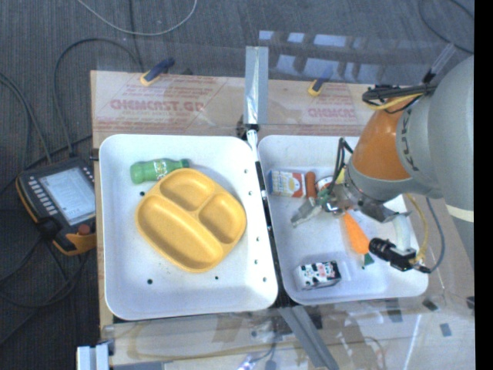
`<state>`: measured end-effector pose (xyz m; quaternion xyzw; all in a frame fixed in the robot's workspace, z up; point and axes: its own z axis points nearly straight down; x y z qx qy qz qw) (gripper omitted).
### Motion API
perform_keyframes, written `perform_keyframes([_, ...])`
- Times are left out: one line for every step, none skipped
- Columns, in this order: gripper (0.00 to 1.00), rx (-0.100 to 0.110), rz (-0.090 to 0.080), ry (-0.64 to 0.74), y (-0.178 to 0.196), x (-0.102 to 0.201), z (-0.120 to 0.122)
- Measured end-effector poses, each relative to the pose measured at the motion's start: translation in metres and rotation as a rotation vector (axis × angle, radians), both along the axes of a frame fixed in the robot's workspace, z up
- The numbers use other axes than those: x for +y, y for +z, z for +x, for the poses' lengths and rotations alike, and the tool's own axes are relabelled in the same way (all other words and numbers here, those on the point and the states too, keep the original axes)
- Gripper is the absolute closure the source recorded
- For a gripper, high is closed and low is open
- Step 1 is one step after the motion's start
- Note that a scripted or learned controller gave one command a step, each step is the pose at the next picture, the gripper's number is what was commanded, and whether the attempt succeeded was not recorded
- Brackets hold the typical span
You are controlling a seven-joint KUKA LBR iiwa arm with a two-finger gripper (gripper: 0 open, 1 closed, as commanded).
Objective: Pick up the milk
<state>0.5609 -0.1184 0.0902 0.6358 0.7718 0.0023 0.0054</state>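
Note:
The milk [320, 274] is a small white carton with black cow patches, lying on its side near the front edge of the right bin [400, 287]. My gripper [306, 210] hangs over the middle of that bin, behind the milk and a clear gap away from it. It is open with nothing between its fingers. The grey arm with its orange band [385, 149] reaches in from the right.
An orange and white carton [286, 183] and a red sausage [310, 183] lie at the back of the right bin. A carrot [355, 234] lies right of the gripper. The left bin [115, 284] holds a yellow divided tray [191, 218] and a green bottle [158, 169].

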Motion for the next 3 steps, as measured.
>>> perform_keyframes([0.0, 0.012, 0.003, 0.025, 0.0031, 0.0085, -0.0776])
perform_keyframes([0.0, 0.002, -0.008, 0.122, 0.0008, 0.0114, -0.0749])
perform_keyframes([0.0, 0.0, -0.006, 0.15, 0.0007, 0.0106, -0.0739])
